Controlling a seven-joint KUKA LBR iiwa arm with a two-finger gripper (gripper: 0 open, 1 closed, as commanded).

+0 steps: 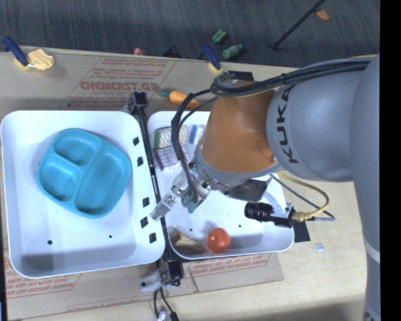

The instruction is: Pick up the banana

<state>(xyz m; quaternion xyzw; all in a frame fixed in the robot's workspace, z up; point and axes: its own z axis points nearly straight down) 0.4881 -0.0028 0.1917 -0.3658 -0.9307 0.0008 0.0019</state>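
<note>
White plastic walls frame the right bin, and the arm, with its orange band, hangs over most of that bin's floor. Along the bin's near wall lies a tan object, just beside a red round fruit. It may be the banana, though it is too small and too shadowed to be sure. A printed packet shows at the far left corner of the same bin. A blue divided plate sits alone in the left bin.

The main risk, as I judge it, is a grasp on the wrong thing. The jaws hang low at the bin's left side, close to the dividing wall and apart from the tan object, so a straight descent would likely meet bare floor or scrape the wall. If they move toward the near wall, the red fruit touches or nearly touches the target and could be nudged or caught instead. An object lying against the wall also leaves little room on that side.

Whether the jaws are spread or pressed together cannot be told from this angle. Nothing can be seen held between them, and they appear to touch no object.
</note>
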